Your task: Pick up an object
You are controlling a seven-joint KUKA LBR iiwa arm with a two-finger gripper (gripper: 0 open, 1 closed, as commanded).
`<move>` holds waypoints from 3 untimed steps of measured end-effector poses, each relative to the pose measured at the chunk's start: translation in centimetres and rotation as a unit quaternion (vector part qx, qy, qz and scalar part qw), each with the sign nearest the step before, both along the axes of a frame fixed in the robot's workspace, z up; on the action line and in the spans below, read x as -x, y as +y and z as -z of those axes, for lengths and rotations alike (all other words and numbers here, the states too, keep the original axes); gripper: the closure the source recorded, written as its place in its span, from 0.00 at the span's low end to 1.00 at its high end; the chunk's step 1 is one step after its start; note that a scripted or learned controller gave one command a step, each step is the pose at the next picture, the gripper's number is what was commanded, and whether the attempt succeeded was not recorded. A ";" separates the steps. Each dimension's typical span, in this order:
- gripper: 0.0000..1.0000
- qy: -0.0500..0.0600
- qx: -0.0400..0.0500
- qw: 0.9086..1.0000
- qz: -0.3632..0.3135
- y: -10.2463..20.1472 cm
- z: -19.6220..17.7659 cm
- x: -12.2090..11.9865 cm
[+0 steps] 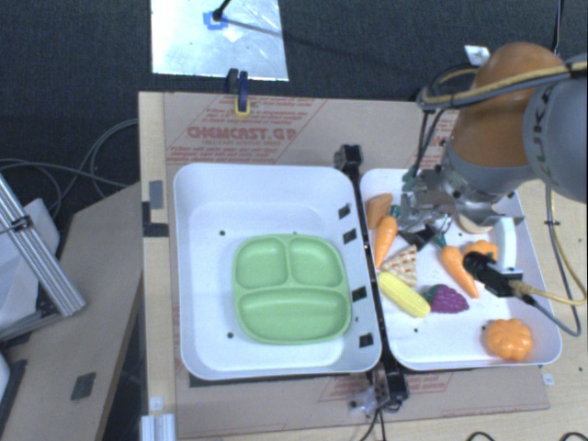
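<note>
**Right bin**: The hand is low over the far-left part, among toy foods. Whether it is open or closed cannot be told, and nothing is seen held in it.

- **Left of the hand:** A carrot lies just beside it, along the wall shared with the left bin. An orange piece sits at the carrot's far end.
- **Near side of the hand:** A tan wedge lies close by, against the carrot. A corn cob and purple grapes lie nearer still, side by side.
- **Right of the hand:** A second carrot lies there.
- **Near-right corner:** An orange pepper sits apart from the rest.

**Left bin**: A green divided plate lies at its middle.
</note>
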State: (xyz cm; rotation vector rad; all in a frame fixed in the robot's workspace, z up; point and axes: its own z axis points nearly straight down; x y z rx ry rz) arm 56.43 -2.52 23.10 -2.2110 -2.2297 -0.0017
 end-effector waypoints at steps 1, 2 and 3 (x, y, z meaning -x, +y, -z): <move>1.00 0.001 0.000 1.000 0.000 3.1 1.4 2.1; 1.00 -0.001 0.001 1.000 0.004 1.9 1.3 1.3; 1.00 -0.001 0.001 1.000 0.002 2.4 0.8 0.3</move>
